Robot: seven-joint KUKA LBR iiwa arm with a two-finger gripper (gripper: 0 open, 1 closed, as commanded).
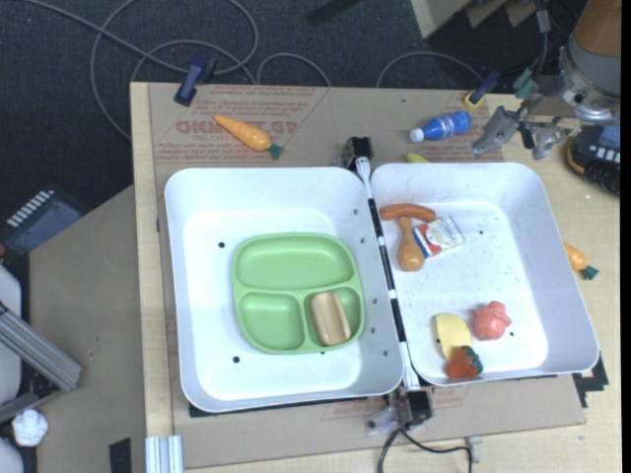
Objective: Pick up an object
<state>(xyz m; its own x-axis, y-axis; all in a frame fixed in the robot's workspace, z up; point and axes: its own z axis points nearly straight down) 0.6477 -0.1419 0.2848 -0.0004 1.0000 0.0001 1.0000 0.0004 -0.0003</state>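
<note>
Grey gripper (518, 134) hangs above the right bin's (552, 225) far rim, fingers spread apart, holding nothing. Toy foods lie in that bin: sausage (406, 212), yellow piece (452, 332), strawberry (490, 320).

Arm (598, 42) visible at upper right corner. Upper section orange to tan, rounded in form, cut by the frame edge. Below it a light grey cylindrical wrist segment with a paler ring at its lower end. Gripper (520, 131) of dull grey metal, blocky body with two splayed finger pieces (490, 136), surfaces matte and angular. Dark cable running along the arm near the wrist, black in colour. No legible markings or screws discernible at this resolution.
</note>
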